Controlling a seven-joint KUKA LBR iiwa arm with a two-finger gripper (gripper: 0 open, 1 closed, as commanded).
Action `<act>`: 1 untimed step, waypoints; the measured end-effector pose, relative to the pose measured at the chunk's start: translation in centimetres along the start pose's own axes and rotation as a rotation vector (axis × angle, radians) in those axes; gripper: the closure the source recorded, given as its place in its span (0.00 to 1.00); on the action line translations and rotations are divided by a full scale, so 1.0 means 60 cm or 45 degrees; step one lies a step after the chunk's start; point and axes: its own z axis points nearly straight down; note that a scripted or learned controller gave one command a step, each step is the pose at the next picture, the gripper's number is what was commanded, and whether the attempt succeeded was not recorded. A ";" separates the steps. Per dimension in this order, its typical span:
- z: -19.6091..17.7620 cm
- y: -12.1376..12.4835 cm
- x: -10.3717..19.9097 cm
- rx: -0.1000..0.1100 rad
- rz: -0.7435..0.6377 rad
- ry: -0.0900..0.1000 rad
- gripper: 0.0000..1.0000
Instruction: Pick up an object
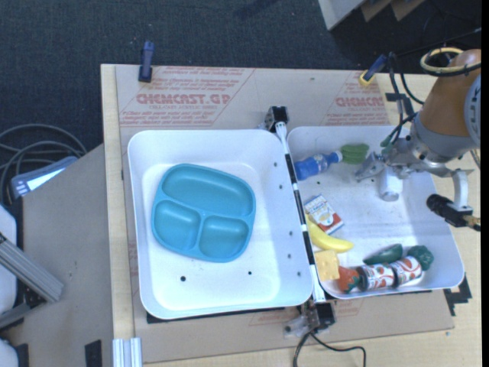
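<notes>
My gripper point(389, 183) hangs over the upper middle of the right bin point(439, 228), below the orange band of the arm. It is above bare bin floor, with nothing visibly in it. A blue bottle point(316, 164) and a green object point(354, 153) lie to its left near the bin's far wall. A small red and white box point(323, 213) and a banana point(329, 240) lie by the left wall. Along the near edge sit a yellow block point(327, 265), a red item point(348, 278), a red and white can point(394, 273) and a dark green vegetable point(399, 254).
The left bin point(153, 281) holds a blue divided plate point(203, 212). A black clamp point(276, 116) sits where the two bins meet at the back. A black part of the arm point(451, 209) overhangs the right bin's right side.
</notes>
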 end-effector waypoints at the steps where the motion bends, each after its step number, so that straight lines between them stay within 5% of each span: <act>1: -0.024 0.005 -0.006 -0.014 0.000 -0.012 1.00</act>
